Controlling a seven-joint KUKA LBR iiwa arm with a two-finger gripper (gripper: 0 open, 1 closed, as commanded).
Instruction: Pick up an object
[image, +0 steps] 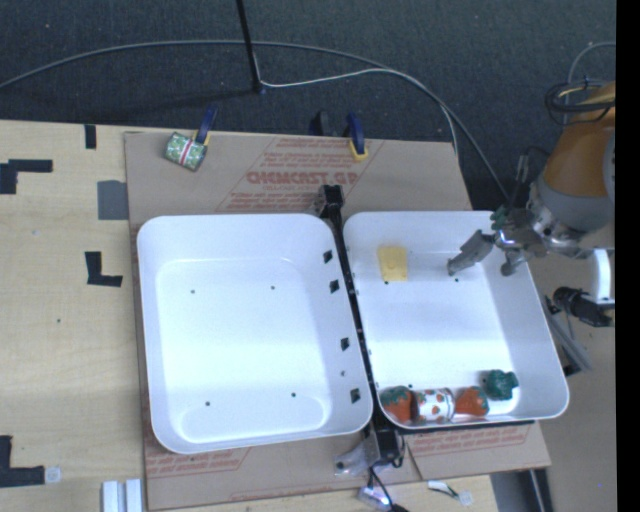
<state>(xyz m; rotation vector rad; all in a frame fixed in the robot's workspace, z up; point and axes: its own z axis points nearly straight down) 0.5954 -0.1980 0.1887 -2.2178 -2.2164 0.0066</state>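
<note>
Gripper hangs over the right bin's upper right corner, fingers spread, nothing between them. Yellow block sits near that bin's top left. Small toys crowd the bottom edge, too tiny to identify properly. Arm is cut off at right.

The arm runs off the right edge, so only its wrist end and the orange band show. The gripper is small and seen at a slant; whether its fingers are apart or closed is unclear. The toys along the near wall of the right bin are too small and blurred to name. The small green object on the cardboard beyond the bins cannot be identified either.
</note>
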